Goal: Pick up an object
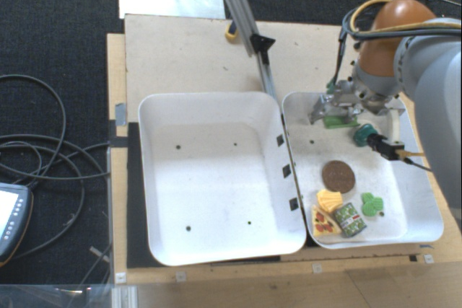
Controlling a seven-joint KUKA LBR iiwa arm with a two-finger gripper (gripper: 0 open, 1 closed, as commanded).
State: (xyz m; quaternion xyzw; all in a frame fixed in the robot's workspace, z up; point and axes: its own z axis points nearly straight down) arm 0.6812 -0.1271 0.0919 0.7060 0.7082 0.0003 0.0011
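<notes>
While low over green block [339,122], end effector [328,110] at right bin [426,223]: approach step.
Finger state, hold: cannot tell; next calls for closing, lifting.

White bins [209,112], brown disc [338,176], yellow wedge [330,199], green leafy toy [372,205], orange-banded grey arm [404,32]

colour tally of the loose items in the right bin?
Green: 3 – flat piece under the tool, small leafy piece, can
Brown: 1 – disc
Yellow: 1 – wedge
Red and yellow: 1 – packet
Total: 6
</notes>
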